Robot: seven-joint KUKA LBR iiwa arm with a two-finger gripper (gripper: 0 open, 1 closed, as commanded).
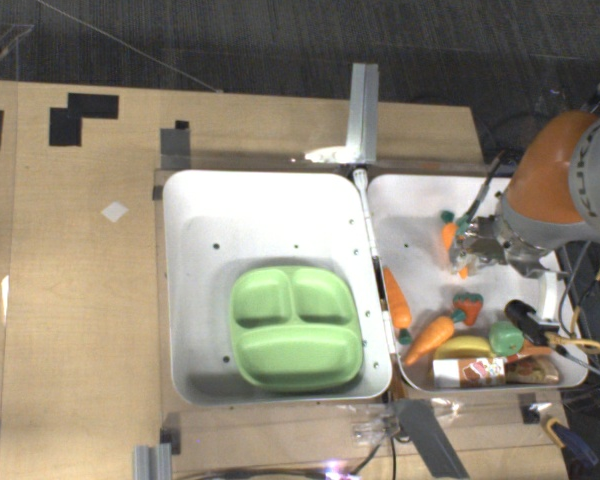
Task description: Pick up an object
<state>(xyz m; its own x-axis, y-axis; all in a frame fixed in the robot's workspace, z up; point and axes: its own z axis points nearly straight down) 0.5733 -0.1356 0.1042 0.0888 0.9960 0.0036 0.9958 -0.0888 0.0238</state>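
While the gripper (464,251) hangs low over the right bin's (420,203) middle, beside a small carrot (448,234), finger state cannot be told; nothing seen held, pick outstanding

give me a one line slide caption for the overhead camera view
KUKA arm's gripper works beside a small carrot in the right bin; green divided plate sits in the left bin.

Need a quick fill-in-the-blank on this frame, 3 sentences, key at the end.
1. The green divided plate lies in the ____ bin.
2. The arm's band above the wrist is ____.
3. The yellow banana lies in the ____ bin, beside a carrot.

Missing words: left; orange; right
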